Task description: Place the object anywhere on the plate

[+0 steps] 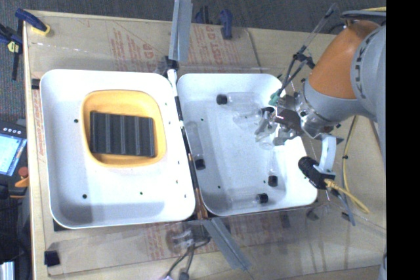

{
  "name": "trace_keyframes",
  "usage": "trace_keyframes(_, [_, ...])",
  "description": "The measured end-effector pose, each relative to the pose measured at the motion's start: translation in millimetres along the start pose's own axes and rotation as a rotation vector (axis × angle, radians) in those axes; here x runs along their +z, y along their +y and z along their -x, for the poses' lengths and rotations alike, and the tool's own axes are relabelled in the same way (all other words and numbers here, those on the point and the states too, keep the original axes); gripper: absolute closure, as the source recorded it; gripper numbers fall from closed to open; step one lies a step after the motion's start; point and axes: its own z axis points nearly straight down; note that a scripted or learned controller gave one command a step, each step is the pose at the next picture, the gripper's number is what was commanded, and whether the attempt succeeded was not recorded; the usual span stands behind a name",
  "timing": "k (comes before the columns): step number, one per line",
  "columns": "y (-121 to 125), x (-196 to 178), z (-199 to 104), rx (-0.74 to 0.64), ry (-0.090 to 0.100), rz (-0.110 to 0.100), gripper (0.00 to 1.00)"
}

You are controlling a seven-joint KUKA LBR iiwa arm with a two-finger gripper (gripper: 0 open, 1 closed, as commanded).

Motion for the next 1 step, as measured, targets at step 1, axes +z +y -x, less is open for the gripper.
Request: trace_keyframes(1, [-14.6,24.8,-83.0,-0.3,-0.002,0.002,1.0])
